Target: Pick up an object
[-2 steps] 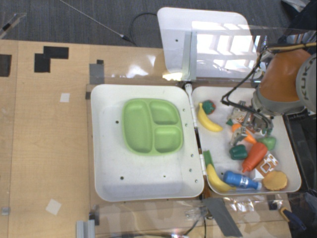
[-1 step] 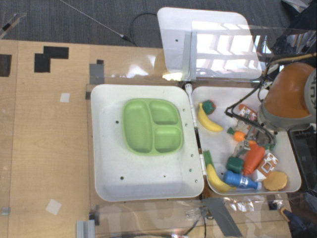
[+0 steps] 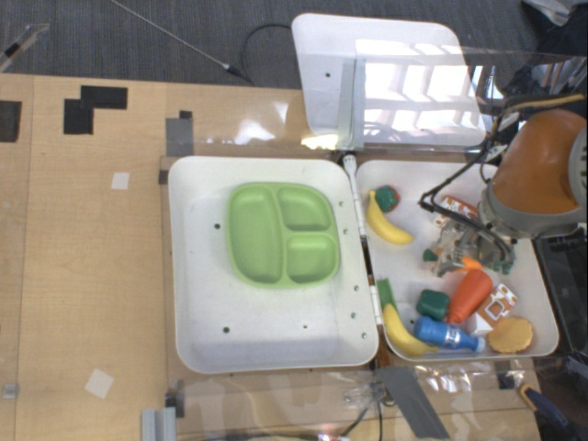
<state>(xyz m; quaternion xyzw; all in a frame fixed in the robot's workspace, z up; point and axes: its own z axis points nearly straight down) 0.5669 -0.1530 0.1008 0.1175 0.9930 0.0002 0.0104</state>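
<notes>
Just beneath my pincer (image 3: 462,251), in the right bin (image 3: 548,333), lies the orange toy carrot (image 3: 471,292), its green top close under my wrist and its body slanting down and away toward the near wall. I cannot tell how my pincer is set; wires and dark metal blur together there.

The carrot looks like hollow plastic: light, stiff, smooth, so likely to squirt out of a pinch taken near the tapered end. I would judge the thick middle the best hold, taken across its width.

Room is tight. Touching or just beside the carrot's lower end sit a dark green block (image 3: 433,303) and a blue bottle (image 3: 449,334), with a round tan biscuit-like toy (image 3: 511,335) and a small orange-and-white piece (image 3: 499,302) on the other side. 2 toy bananas are here: 1 (image 3: 386,222) up and to the left of my pincer beside a small red-and-green fruit (image 3: 385,197), the other banana (image 3: 402,332) low along the wall shared with the left bin (image 3: 197,274). The bin's right wall runs near my arm, so a straight lift is safer than any sideways drag.

The left bin holds a green divided plate (image 3: 280,234), well apart from my pincer, with open white floor all around it.
</notes>
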